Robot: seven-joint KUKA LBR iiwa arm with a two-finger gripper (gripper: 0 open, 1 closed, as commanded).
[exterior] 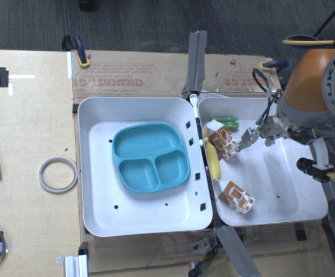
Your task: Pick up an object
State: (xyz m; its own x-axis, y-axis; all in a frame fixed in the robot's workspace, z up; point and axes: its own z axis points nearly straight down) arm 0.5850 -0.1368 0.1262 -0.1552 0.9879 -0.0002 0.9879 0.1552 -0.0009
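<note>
Down we look from the camera view, and the landmark to steer by is the divider [199, 149] where the two white bins meet. Left of it, the left bin [98, 212] carries a blue sectioned tray [151, 157] lying flat, well away from the action. Right of the divider, in the right bin [283, 203], the candidates line up: a yellow banana [213, 161] tucked lengthwise just beside the divider, a patterned orange-and-white packet [223, 142] touching or nearly touching the banana's upper end, a green item [225, 122] just beyond that, toward the far wall, and a second patterned packet [236, 197] nearer the front, a little apart from the divider. And here is the arm, orange band showing, with the gripper [246, 139] hanging just to the right of the upper packet, its fingertips parted a little with nothing between them as far as I can judge. Nothing is lifted yet, so the approach looks to be the step in hand. To do it well, I'd say centre the fingers squarely over the upper packet, straddle its narrow side, and come straight down, because the banana and divider crowd that side and a skewed descent could nudge the packet away instead of capturing it.
</note>
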